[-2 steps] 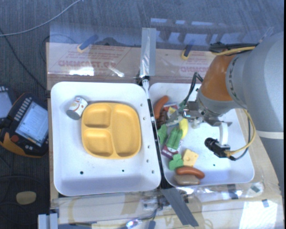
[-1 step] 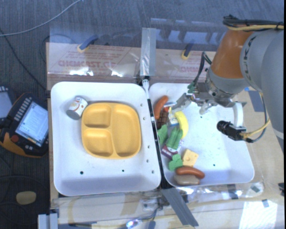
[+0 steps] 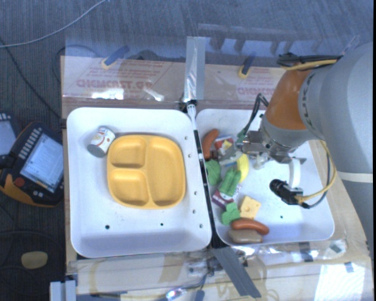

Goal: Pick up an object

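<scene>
1. Two white bins sat side by side on the bench: the left bin (image 3: 76,187) and the right bin (image 3: 319,221), their inner rims touching along the middle.
2. The arm (image 3: 338,105) reached in from the right, its orange band (image 3: 288,105) above the far half of the right bin.
3. The gripper (image 3: 246,148) hung low over the left half of the right bin, just above the pile of toy food. Whether it was spread or closed could not be told from this angle, and nothing could be seen held in it.
4. The toy food lay in a strip along the right bin's left edge. A red sausage (image 3: 209,140) lay nearest the far left corner.
5. A yellow piece (image 3: 242,164) lay just beside the gripper, touching a cluster of green pieces (image 3: 230,180) towards the near side.
6. A yellow cheese wedge (image 3: 250,205) lay nearer the middle of the bin, with a hot dog in a bun (image 3: 249,229) by the near edge.
7. A black connector (image 3: 285,190) on a yellow cable (image 3: 319,190) dangled from the wrist over the bare right half of that bin.
8. In the left bin, a yellow divided plate (image 3: 145,170) took up the centre, and a small white can (image 3: 100,141) lay tipped at the plate's far left corner, touching it.
</scene>
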{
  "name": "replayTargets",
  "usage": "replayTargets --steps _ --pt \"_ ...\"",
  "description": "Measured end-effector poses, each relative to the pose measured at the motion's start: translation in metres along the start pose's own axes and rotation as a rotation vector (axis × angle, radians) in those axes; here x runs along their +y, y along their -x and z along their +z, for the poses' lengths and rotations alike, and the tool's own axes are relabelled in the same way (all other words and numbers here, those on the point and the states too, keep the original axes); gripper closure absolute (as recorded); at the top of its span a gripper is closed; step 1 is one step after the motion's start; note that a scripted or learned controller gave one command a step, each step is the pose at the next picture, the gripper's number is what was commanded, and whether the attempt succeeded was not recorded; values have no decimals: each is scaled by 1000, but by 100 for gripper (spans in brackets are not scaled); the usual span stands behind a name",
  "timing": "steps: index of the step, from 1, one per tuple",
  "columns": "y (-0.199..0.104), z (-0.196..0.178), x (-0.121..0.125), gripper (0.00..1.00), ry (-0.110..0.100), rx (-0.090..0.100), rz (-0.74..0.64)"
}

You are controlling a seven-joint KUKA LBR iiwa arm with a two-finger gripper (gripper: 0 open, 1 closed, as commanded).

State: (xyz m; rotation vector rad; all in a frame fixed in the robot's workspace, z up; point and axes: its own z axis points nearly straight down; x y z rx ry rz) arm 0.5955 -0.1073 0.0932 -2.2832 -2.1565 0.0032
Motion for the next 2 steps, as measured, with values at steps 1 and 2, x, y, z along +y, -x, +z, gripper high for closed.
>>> replayTargets --steps 1,2 --pt "0 -9 0 100 -1 0 -1" --pt "-48 -117 36 100 1 -3 40"
